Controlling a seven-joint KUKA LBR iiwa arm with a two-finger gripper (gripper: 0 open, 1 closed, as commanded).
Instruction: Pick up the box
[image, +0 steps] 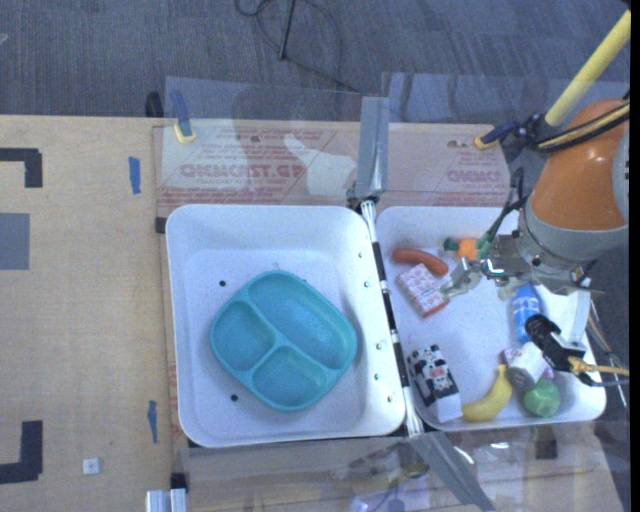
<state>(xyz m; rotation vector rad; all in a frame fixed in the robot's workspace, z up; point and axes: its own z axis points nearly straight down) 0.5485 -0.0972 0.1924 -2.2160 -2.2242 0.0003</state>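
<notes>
Your gripper (462, 278) hangs over the right bin (590, 405), its fingers parted narrowly around the near corner of the box (421, 291), not clearly clamped on it. That box, white with red print, lies tilted just right of the divider between the bins. A sausage (420, 260) sits just behind the box. In front of it stands a cow-patterned carton (436, 379), with a banana (490, 398) further right. Left of the box, across the divider, a blue tray (283, 340) rests in the left bin (200, 240).

One camera hangs above the surface (80, 300) and looks down at a slant, far enough off to take in both bins: the left bin (190, 240) and the right bin (590, 400). The arm (575, 190) enters from the right.
</notes>
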